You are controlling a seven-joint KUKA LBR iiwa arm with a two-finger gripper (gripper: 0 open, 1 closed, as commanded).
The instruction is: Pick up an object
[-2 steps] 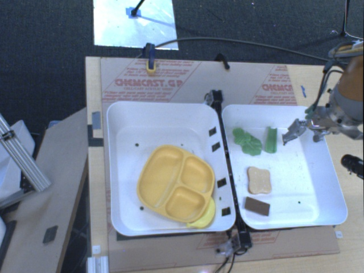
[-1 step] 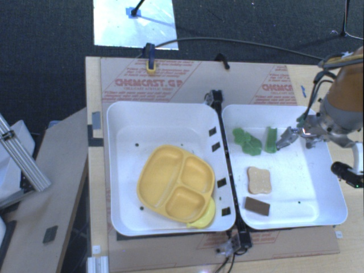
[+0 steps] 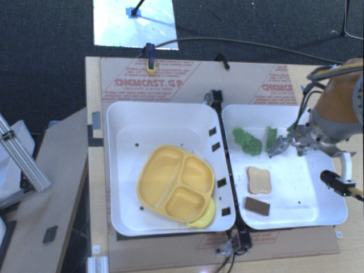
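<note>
A brown block [image 3: 257, 206] lies nearest, in the right bin [image 3: 318, 216], just below one toast slice [image 3: 259, 180]. Above the toast sit two green pieces [image 3: 248, 141] [image 3: 271, 136]; bare floor spreads right of it. The hand [image 3: 278, 147] hovers beside them; its opening cannot be told. The left bin [image 3: 128, 129] holds one yellow divided tray [image 3: 176, 182].

the claw [image 3: 280, 147] hangs in the right bin [image 3: 324, 209]. just left of it lie two toy pieces [image 3: 248, 141], one [image 3: 271, 136] touching it. below-left sit a bread slice [image 3: 259, 180] and a block [image 3: 257, 206]. far left, the other bin [image 3: 128, 129] holds a tray [image 3: 175, 182].
</note>
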